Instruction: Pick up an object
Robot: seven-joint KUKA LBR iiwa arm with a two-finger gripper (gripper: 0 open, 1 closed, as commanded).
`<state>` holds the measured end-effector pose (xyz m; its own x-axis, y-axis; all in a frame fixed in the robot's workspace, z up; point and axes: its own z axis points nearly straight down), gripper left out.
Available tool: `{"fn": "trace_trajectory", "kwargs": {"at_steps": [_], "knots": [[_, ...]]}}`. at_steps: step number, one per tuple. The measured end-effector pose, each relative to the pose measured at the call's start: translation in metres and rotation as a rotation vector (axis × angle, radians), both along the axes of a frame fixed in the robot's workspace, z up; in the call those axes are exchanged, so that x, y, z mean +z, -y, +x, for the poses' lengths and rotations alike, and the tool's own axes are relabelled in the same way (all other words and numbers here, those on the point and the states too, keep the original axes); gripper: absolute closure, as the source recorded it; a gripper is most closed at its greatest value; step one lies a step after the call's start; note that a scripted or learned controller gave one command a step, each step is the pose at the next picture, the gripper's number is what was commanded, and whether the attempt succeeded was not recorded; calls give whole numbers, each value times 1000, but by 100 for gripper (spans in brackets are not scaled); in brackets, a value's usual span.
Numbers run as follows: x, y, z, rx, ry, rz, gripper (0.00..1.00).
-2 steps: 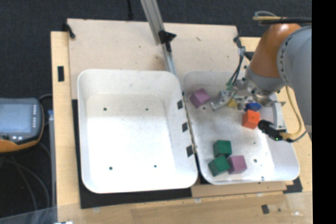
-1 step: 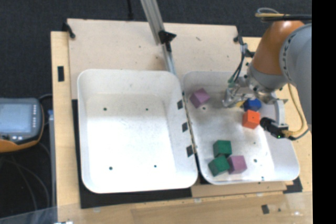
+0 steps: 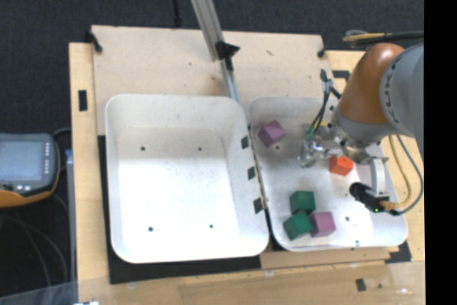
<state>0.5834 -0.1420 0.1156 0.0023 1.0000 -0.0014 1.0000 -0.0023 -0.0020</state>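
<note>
In the right bin (image 3: 285,111) my gripper (image 3: 313,151) hangs low over the bin floor, under the grey arm with its orange band (image 3: 368,82). An orange block (image 3: 341,166) lies just right of the gripper, partly under the wrist. Up and to the left, near the bin's left wall, a purple block (image 3: 271,132) rests alone. Toward the front of the bin two green blocks (image 3: 303,201) (image 3: 297,226) cluster with a second purple block (image 3: 323,223). Nothing shows as lifted.
The left bin (image 3: 178,175) sits beside the right one, their walls meeting near the middle. A slanted aluminium bar (image 3: 203,3) rises from behind the bins. Cables (image 3: 400,189) loop at the right bin's right edge.
</note>
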Motion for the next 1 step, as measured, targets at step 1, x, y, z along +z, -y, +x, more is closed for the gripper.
{"fn": "trace_trajectory", "kwargs": {"at_steps": [1], "knots": [[-13,-55,58,10,3,3,100]]}}
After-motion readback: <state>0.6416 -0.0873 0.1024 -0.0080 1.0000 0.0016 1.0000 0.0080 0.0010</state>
